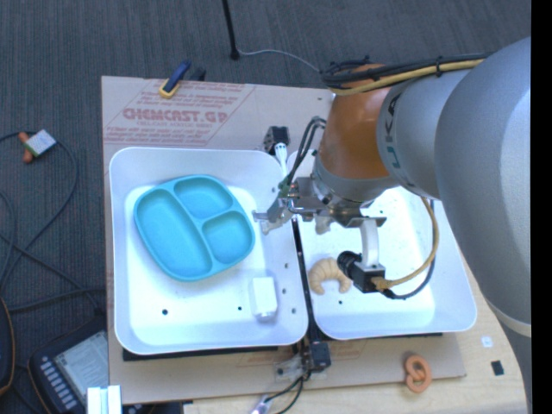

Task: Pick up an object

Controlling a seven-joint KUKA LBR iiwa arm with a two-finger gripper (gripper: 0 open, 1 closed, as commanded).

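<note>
1. The grey arm [483, 153] reaches in from the right of the frame, and its orange band [358, 141] sits just above the wrist, over the upper left part of the right bin [448, 313].
2. The gripper [297, 210] hangs near the middle of the frame, over the seam where the two white bins meet. Whether it is open or closed cannot be told from this angle, and nothing is seen held in it.
3. A tan croissant-shaped toy [328, 274] lies on the floor of the right bin, close to that bin's left wall, below the gripper in the frame and apart from it.
4. In the left bin [129, 317], a blue divided plate [194, 227] with three compartments lies flat in the upper half, left of the gripper.
5. A small white block [263, 298] rests in the lower right corner of the left bin, just beside the wall shared with the right bin.
6. Both bins stand on a cardboard sheet [155, 115] with red lettering along its upper part.
7. An orange ring-shaped piece [417, 372] lies on the bench at the lower right, outside the bins.
</note>
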